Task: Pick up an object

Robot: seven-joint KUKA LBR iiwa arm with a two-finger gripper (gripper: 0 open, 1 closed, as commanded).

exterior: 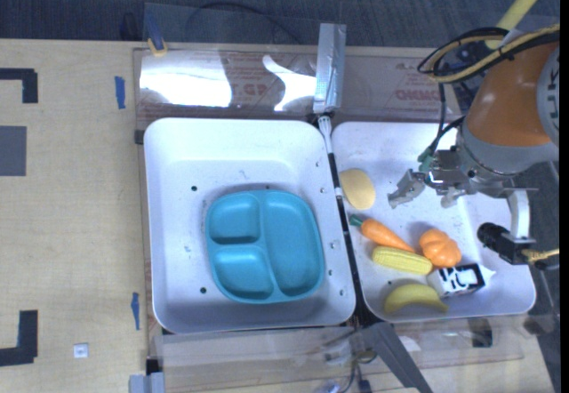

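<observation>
a pale wooden bench (pixel 71 231) carries two shallow white bins side by side, with dark carpet beyond its far edge. the left bin (pixel 169 160) holds a blue divided tray (pixel 264 244); the right bin (pixel 498 293) holds the toy food.

the gripper (pixel 425 189) hangs over the upper middle of the right bin, its fingers spread fairly wide with nothing between them, the grey arm and its orange band rising off toward 2 o'clock. this looks like the approach step: no object is grasped yet, and the gripper seems to sit above the bin floor, not down among the items.

nearest to it is a pale yellow potato-like piece (pixel 359 188), at about 9 o'clock from the fingertips and clearly apart. an orange carrot (pixel 385 234) lies at roughly 7 o'clock, with a yellow corn cob (pixel 402 260) just below it. a small orange pumpkin-like piece (pixel 439 247) sits near 5 o'clock, touching the corn's end. a yellow banana-like piece (pixel 412 297) and a black-and-white tagged block (pixel 462 277) lie further down, near the bin's front.

the next move calls for choosing one item, centring the open fingers over it, and descending; the potato piece stands alone, so it looks the easier target than the crowded cluster.
</observation>
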